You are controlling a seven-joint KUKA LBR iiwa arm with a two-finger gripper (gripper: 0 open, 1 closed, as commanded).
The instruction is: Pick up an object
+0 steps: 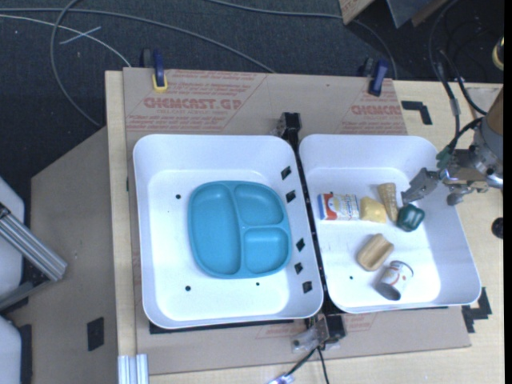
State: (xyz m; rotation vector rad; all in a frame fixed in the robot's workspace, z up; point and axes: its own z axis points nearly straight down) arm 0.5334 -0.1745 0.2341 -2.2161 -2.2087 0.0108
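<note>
The claw (436,184) is being held spread open and empty over the right bin's (448,282) far right rim. Clustered below it in that bin are lying a glossy green cup (410,217), a tan bread roll (374,250), a printed packet (338,207) and a can (394,278). A smooth blue divided plate (238,229) is occupying the left bin (160,214).

Right bin contents: a white carton with red and blue print (338,207) lying flat, a small yellow block (373,210) touching its right end, and a tan cork-like piece (388,198) just beside that. A dark green round object (410,218) lies near the right wall. Below: a tan bread-like roll (374,251), tilted, and a small white-and-red can (394,278) on its side.
</note>
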